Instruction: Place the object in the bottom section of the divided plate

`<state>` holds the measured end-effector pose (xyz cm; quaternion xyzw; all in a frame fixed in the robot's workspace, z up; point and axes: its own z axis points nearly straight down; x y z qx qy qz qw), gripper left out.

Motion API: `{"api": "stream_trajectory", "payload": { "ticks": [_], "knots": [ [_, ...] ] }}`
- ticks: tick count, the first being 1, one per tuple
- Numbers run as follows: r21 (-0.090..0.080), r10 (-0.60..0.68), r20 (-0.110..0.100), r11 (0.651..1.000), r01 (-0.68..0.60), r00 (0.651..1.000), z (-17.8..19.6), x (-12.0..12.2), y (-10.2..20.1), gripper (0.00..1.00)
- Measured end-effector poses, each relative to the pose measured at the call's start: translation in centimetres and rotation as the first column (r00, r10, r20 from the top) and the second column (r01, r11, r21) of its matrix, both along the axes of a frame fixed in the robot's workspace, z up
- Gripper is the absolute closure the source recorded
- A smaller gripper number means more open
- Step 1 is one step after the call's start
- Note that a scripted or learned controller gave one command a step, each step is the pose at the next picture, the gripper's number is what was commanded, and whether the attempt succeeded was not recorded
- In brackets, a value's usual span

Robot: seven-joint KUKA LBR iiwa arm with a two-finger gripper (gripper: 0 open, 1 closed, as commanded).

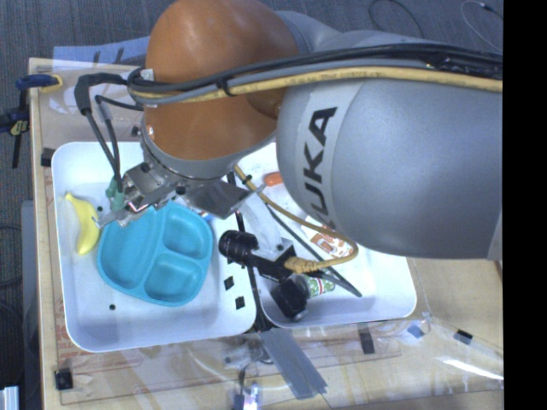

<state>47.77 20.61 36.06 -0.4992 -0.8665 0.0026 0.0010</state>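
Looming closest, the grey arm [385, 169] stretches in from the right. Far left, a yellow banana [84, 225] lies in the left bin [128, 336], just beside the blue divided plate [158, 259]. The claw [128, 202] hangs at that plate's upper-left rim; whether it grips anything I can't make out.

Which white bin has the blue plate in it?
The bin on the view's left: the plate lies there beside a banana. The other bin lies under the arm.
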Motion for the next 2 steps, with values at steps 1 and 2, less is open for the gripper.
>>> {"api": "stream_trajectory", "payload": {
  "ticks": [1, 2],
  "knots": [
    [0.003, 0.185, 0.005, 0.983, -0.185, 0.983, 8.2, -0.1, -4.7, 1.00],
    [0.002, 0.300, 0.002, 0.954, -0.300, 0.954, -5.4, -0.1, -7.4, 1.00]
  ]
}}
